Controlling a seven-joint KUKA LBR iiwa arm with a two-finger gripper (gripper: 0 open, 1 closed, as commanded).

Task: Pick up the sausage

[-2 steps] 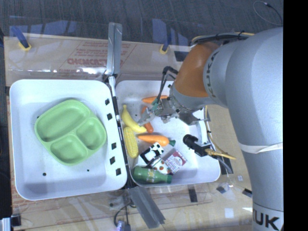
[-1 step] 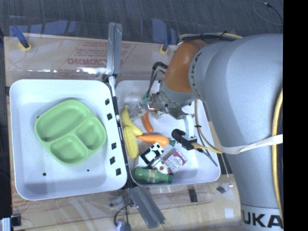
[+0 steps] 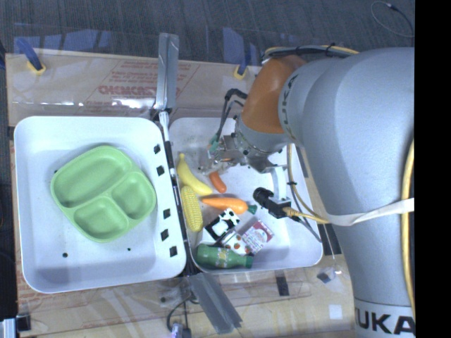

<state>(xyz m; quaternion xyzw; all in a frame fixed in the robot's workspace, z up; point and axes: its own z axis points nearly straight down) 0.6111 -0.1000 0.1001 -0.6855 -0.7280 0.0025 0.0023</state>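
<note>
Camera view, end effector (image 3: 215, 162) above sausage (image 3: 218, 183), right bin (image 3: 306, 248)

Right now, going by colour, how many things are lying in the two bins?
Yellow: 2, banana and corn
Orange: 2, carrot and sausage
Green: 2, plate and bottle
Black and white: 1, cow
Red: 1, packet
Total: 8

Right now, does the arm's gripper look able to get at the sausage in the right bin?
Probably yes. The gripper hangs just above the sausage, whose top is uncovered; the banana lies close on the left and could crowd the fingers.
</note>
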